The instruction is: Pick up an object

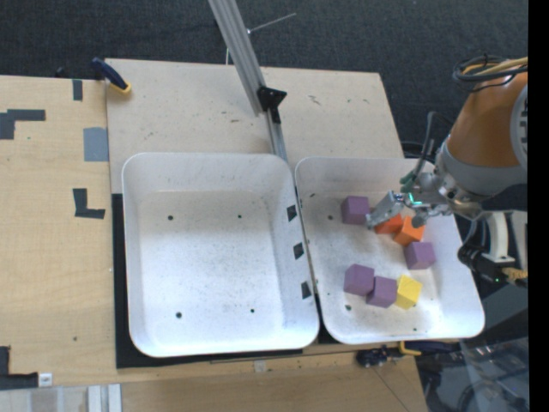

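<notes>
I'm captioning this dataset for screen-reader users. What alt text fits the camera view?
A robot gripper reaches from the right into the right bin, low over an orange block among four purple blocks and a yellow block. The left bin sits beside it.

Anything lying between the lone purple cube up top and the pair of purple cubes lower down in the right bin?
Nothing: bare white bin floor separates the upper purple cube from the lower purple pair, seen from the overhead camera.
</notes>
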### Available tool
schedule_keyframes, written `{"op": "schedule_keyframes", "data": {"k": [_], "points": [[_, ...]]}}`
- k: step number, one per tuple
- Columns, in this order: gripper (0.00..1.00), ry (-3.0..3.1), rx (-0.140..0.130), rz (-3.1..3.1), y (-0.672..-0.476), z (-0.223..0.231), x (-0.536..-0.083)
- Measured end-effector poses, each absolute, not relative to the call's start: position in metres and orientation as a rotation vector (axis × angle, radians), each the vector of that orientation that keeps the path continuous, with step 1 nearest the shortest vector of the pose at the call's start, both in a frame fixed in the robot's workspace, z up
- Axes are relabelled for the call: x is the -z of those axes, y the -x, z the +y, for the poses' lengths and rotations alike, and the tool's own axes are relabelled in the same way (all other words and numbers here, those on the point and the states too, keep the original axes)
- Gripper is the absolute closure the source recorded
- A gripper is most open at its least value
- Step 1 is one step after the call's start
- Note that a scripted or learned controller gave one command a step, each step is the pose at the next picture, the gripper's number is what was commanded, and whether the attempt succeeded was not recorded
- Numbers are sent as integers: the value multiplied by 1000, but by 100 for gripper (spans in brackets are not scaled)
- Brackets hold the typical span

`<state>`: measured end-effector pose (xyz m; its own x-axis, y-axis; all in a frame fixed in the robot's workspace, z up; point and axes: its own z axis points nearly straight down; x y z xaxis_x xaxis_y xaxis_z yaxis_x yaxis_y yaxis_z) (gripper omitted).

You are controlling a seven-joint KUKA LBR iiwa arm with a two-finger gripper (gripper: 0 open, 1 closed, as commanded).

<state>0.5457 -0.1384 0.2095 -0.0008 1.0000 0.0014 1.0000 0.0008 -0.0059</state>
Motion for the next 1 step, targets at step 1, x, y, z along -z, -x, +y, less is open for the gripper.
{"op": "schedule_keyframes", "data": {"k": [1], "points": [[0,2218,-2,-2223,-547,-138,-212]]}}
